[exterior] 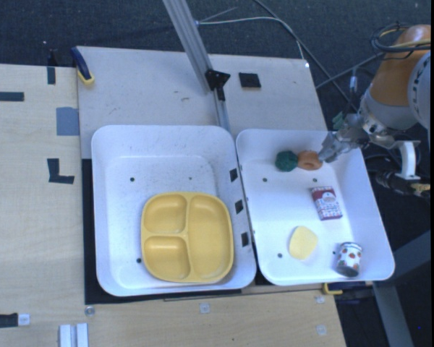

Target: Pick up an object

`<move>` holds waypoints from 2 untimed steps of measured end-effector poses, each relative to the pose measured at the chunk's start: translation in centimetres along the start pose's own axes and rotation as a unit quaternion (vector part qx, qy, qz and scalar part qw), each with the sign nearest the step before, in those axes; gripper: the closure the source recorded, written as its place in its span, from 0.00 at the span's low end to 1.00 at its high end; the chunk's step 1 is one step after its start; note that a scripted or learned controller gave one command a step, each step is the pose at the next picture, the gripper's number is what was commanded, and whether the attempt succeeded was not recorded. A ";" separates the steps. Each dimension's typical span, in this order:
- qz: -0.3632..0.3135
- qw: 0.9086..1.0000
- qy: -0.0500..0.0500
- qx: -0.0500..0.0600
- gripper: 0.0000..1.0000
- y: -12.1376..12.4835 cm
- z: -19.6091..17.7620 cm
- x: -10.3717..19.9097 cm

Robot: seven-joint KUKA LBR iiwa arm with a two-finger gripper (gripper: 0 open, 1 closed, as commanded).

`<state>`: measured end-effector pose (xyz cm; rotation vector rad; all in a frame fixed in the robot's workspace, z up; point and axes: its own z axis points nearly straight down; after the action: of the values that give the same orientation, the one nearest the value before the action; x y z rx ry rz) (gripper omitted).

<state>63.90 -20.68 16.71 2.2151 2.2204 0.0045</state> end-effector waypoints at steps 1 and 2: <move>0.000 1.000 0.000 0.000 1.00 0.7 -5.7 -0.8; 0.000 1.000 0.001 0.002 1.00 0.8 -8.0 -0.7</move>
<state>64.64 -21.38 24.72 2.2182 2.2226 0.0015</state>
